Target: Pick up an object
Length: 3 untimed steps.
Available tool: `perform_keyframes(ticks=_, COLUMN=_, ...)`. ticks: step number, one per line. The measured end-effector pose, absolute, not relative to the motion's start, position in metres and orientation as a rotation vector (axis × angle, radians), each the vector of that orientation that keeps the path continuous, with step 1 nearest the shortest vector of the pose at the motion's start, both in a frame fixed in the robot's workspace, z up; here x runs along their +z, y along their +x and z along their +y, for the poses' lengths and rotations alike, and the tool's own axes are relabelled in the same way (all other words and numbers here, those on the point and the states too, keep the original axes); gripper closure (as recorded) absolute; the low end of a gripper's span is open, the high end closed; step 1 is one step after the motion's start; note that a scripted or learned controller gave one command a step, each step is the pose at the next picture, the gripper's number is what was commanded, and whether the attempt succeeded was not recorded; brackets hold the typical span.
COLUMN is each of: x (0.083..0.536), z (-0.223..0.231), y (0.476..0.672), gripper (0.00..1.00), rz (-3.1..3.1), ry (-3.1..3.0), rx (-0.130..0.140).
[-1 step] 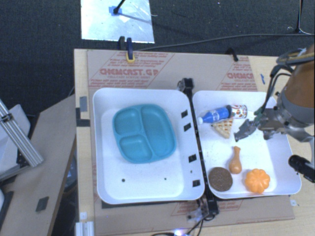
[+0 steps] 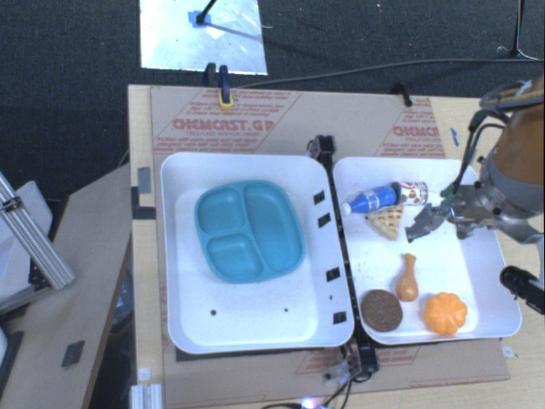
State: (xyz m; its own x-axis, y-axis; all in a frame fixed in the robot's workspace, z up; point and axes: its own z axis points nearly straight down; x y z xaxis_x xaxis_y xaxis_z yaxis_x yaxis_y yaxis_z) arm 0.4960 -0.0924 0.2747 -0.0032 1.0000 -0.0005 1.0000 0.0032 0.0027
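Observation:
In the right bin (image 2: 477, 267) lie a blue bottle with a red-and-white label (image 2: 383, 198), a waffle-patterned pizza slice (image 2: 387, 221), an orange chicken drumstick (image 2: 409, 278), a brown round cookie (image 2: 381, 310) and an orange pumpkin (image 2: 445, 313). My gripper (image 2: 423, 225) hangs over the upper middle of this bin, just right of the pizza slice and above the drumstick. Its dark fingers point left and down, and nothing shows between them.
The left bin (image 2: 183, 254) holds a blue divided plate (image 2: 249, 230). A black hinge strip (image 2: 334, 228) runs between the bins. The arm's grey body with the orange band (image 2: 515, 160) enters from the right. Clamps and cables lie at the bench's far edge.

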Motion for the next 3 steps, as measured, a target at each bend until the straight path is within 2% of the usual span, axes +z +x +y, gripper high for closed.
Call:
perform_keyframes(ticks=2, x=0.166, z=-0.083, y=0.492, gripper=0.0, rz=2.225, ry=2.223, rx=-0.003)
perform_keyframes(ticks=3, x=0.111, z=-0.09, y=0.498, gripper=0.0, rz=2.224, ry=2.223, rx=-0.003)
